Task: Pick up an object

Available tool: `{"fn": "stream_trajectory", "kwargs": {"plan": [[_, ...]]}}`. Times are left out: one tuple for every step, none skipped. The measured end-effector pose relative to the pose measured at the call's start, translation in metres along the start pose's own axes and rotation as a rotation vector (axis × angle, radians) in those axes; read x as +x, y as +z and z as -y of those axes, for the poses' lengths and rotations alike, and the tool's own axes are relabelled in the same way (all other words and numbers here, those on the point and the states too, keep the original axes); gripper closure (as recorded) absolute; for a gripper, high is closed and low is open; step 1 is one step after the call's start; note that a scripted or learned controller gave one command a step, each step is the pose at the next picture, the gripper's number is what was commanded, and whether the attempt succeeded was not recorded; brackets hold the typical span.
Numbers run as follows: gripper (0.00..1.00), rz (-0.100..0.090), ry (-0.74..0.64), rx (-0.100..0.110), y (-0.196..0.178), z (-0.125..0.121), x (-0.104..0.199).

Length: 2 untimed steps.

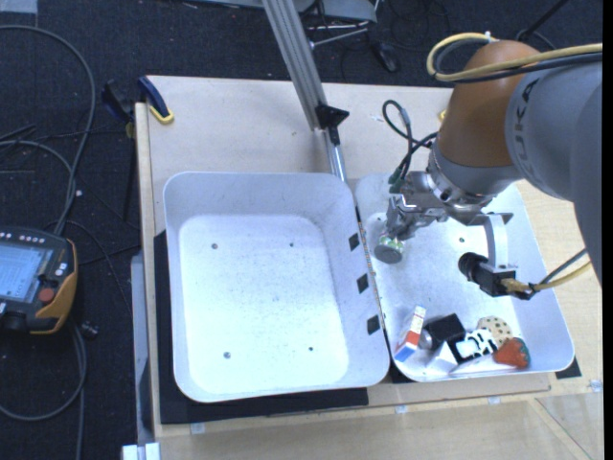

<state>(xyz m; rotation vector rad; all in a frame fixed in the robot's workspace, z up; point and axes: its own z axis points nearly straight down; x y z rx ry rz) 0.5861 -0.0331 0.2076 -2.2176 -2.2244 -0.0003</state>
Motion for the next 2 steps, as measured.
{"fn": "stream_trajectory", "kwargs": {"plan": [[1.0,-0.001,-0.003,-0.001,-0.009,-0.007,0.059],[1.0,0.0,-0.001,0.0,-0.005,-0.01,0.109]]}}
